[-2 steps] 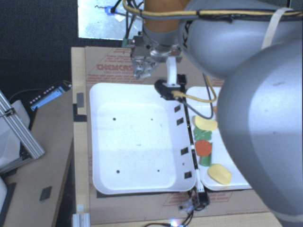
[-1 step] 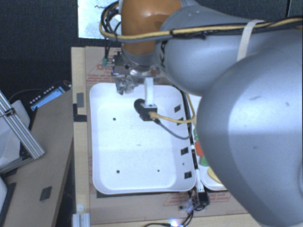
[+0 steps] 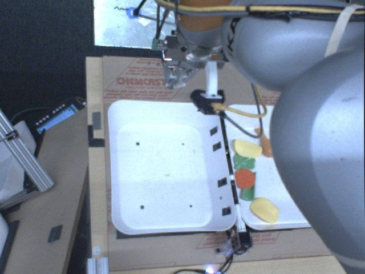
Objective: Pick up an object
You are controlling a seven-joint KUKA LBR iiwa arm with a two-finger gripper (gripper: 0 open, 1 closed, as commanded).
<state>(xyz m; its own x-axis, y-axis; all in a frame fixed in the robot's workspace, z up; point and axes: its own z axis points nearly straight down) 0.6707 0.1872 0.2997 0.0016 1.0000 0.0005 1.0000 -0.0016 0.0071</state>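
My gripper (image 3: 174,77) hangs over the cardboard just past the far rim of the left bin (image 3: 122,170), and nothing can be seen held in it. The objects lie along the left side of the right bin (image 3: 285,221): a yellow piece (image 3: 248,148), a green piece (image 3: 244,162), a red round piece (image 3: 245,178), a second green piece (image 3: 247,194) and a yellow oval (image 3: 264,209). A small orange piece (image 3: 264,140) peeks out by the arm's edge. The arm hides most of the right bin.
A row of black clips (image 3: 219,164) runs down the divide between the two bins. Cardboard (image 3: 134,79) lies beneath the bins. A metal frame (image 3: 25,158) and a blue-black device (image 3: 57,114) stand at the left, off the bench.
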